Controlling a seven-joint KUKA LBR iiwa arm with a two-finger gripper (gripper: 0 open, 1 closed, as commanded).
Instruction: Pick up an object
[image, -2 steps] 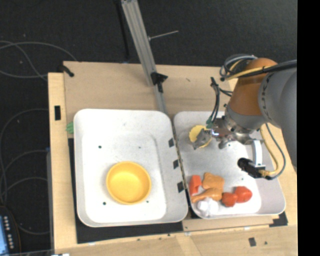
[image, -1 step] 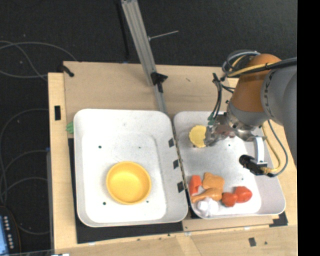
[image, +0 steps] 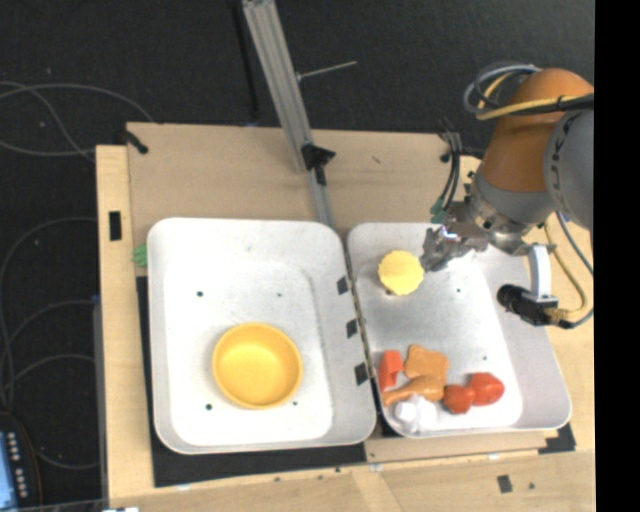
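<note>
Yellow round piece (image: 401, 272) lies near the top of the right bin (image: 520, 400), not lifted. Jaws (image: 437, 250) just beside its right edge; whether released or clenched, cannot tell. Pick not yet shown done. Left bin (image: 180, 250) holds a yellow bowl (image: 257, 365).

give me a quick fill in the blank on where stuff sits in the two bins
1. The yellow bowl sits in the ____ bin.
2. The gripper hangs beside the round ____ object in the right bin.
3. The carrot and red tomatoes lie near the right bin's ____ edge.

Missing words: left; yellow; front
</note>
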